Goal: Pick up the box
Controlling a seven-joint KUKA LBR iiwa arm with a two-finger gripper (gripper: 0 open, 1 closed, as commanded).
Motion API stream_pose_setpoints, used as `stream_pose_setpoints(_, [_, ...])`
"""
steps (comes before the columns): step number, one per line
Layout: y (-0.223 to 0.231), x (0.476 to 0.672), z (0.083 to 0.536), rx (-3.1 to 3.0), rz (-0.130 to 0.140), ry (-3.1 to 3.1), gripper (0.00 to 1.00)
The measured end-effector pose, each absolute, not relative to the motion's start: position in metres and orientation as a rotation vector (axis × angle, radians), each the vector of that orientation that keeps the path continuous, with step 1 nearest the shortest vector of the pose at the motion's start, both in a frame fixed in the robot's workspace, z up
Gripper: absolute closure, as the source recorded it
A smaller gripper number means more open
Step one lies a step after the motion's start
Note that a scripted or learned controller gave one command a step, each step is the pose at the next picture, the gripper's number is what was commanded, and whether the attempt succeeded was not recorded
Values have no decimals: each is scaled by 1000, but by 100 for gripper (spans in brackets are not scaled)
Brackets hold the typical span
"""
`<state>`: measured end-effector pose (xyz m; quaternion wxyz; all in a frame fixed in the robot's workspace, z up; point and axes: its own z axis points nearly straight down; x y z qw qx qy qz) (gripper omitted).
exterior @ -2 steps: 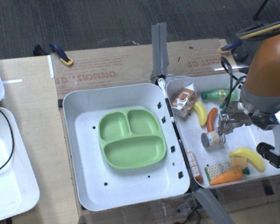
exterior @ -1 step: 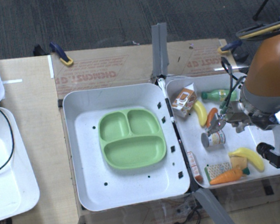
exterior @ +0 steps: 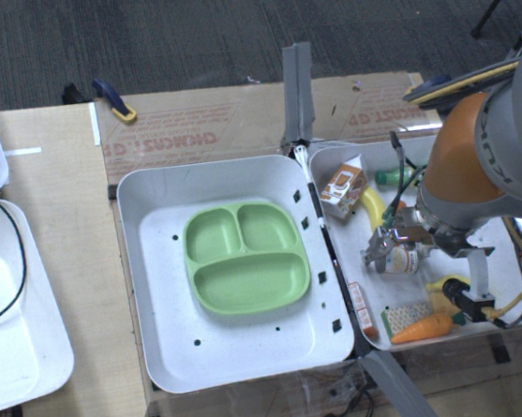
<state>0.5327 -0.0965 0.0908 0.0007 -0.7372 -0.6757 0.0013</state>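
Cardboard is covering the worktop [exterior: 50,181], and on it two white bins are sitting side by side. Starting at the left, the left bin [exterior: 158,291] is holding a green divided plate [exterior: 245,257], which is lying flat near its middle with three compartments facing up. Moving right past the shared rim, the right bin [exterior: 508,257] is crowding several small things together. The box [exterior: 343,189], brown and white, is lying tilted in the far left corner of that bin, close against the rim, with a yellow banana [exterior: 373,207] just beside it on its right. Nearer the front edge an orange carrot [exterior: 421,328] is lying beside a small speckled packet [exterior: 406,315]. The tool [exterior: 385,248] is hanging low over the middle of the right bin, well short of the box, and it seems to be pressing against a small jar-like item [exterior: 403,259]; I cannot tell how its tips are standing. The grey arm [exterior: 463,164], with its orange band, is reaching in from the right.
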Motion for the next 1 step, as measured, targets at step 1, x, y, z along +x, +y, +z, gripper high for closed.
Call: stream_pose_setpoints(1, [-97, 533, 100, -2314, 6, -2123, 100])
